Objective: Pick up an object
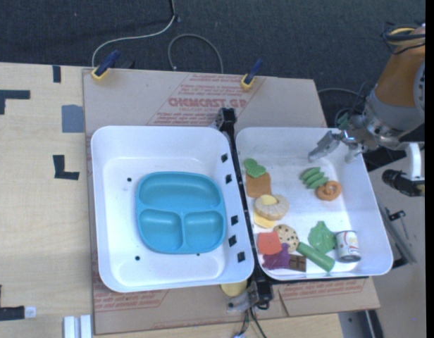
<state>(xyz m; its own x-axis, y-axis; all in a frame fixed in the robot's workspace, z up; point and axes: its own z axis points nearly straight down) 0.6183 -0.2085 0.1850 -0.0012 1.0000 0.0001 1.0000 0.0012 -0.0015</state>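
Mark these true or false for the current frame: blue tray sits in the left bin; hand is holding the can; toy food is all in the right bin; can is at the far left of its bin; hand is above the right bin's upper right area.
1. The blue tray sits in the left bin. True.
2. The hand is holding the can. False: the can lies near the right bin's lower right corner, well apart from the hand.
3. The toy food is all in the right bin. True.
4. The can is at the far left of its bin. False: it is at the right side.
5. The hand is above the right bin's upper right area. True.
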